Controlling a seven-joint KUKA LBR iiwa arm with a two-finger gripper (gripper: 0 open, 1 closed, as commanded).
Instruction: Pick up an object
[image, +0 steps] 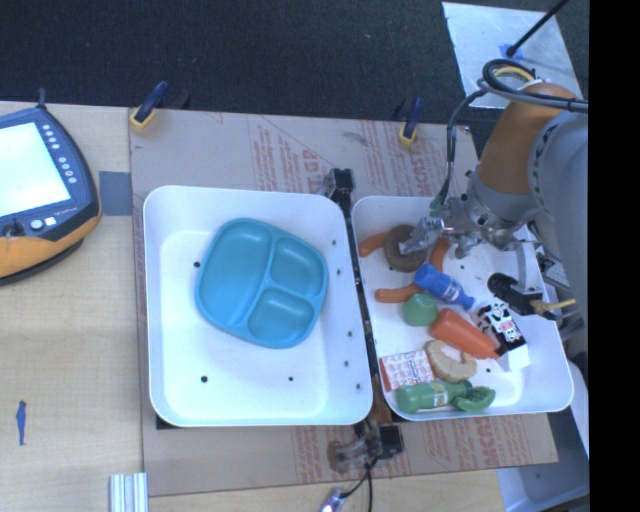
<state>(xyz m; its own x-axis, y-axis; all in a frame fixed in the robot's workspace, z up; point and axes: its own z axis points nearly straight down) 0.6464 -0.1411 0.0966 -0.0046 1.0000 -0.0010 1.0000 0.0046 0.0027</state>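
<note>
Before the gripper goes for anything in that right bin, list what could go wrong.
1. The gripper sits low over the brown round piece, right beside the blue bottle; closing here may catch two things or only nudge them.
2. The toys are heaped together in the right bin: lifting one, such as the orange carrot, could drag its neighbours.
3. The round pieces may slip from two fingers.
</note>
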